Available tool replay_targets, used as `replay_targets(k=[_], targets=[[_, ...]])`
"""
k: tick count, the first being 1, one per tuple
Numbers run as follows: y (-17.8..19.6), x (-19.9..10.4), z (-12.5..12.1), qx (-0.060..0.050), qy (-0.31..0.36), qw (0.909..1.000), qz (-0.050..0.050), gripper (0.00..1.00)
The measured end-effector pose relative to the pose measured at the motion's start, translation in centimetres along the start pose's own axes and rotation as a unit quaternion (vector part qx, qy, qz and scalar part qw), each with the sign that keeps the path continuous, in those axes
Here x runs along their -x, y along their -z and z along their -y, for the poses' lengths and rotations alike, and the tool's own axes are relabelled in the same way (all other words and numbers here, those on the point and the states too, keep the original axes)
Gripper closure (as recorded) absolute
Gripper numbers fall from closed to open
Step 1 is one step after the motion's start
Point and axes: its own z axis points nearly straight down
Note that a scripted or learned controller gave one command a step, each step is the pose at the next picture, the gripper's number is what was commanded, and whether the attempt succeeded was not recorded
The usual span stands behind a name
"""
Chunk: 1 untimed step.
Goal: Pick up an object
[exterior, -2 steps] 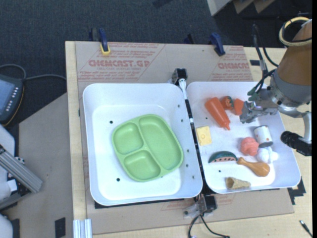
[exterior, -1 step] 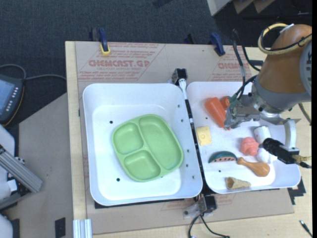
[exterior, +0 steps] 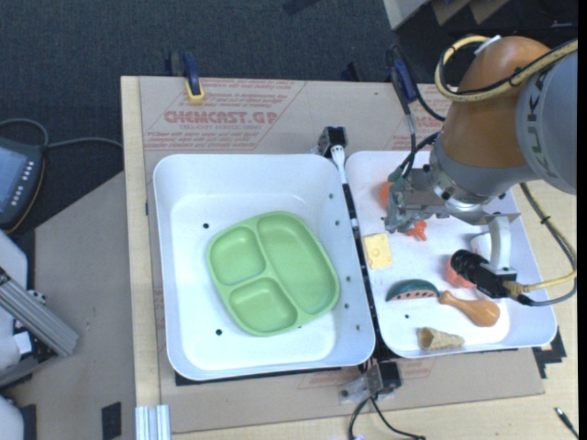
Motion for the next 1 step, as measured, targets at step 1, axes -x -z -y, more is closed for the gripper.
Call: replay_targets(k=[1], targets=[[0.83, -6.25, 0.98, 0.0, 0.001, 1.0, 0.0, 1.0]])
